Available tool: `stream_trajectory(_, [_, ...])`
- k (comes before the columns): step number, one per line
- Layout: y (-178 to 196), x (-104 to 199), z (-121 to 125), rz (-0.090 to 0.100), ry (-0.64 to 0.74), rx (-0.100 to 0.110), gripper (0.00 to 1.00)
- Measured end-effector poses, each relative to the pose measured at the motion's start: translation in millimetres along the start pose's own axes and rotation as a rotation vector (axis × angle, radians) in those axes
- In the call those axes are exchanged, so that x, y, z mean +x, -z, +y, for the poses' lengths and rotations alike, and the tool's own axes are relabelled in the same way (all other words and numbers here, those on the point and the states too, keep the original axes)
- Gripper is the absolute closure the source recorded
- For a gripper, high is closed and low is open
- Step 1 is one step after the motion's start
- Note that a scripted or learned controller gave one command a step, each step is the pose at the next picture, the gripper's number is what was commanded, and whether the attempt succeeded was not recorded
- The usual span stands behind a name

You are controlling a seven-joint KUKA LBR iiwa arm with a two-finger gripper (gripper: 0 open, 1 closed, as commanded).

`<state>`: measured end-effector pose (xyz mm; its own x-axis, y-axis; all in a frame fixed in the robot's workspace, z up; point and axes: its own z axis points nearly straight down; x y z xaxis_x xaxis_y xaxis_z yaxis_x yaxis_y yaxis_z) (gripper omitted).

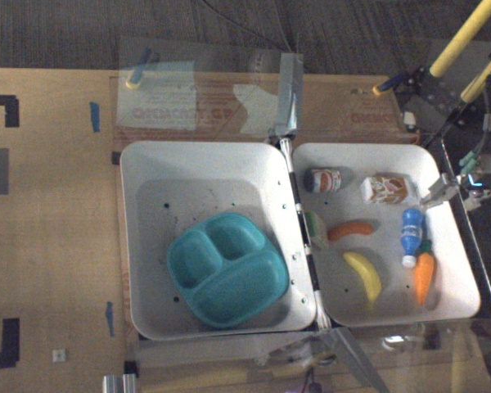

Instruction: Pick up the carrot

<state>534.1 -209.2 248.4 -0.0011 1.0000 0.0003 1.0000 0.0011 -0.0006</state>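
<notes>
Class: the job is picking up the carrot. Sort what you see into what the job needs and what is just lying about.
Needed:
carrot
right bin

Lying about:
banana
sausage
blue bottle
can
brown carton
teal tray
left bin

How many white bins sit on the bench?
2: the left bin holds a teal divided plate; the right bin holds the carrot and other toy foods.

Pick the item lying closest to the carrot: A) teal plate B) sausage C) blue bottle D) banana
C: the carrot lies by the right wall of the right bin, with the blue bottle just above it at its green top; the banana lies further to the left.
</notes>
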Motion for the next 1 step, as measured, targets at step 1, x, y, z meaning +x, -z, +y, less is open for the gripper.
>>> stream_trajectory(1, [115.4, -10.4, 2.6, -0.002, -0.333, -0.002, 0.0])
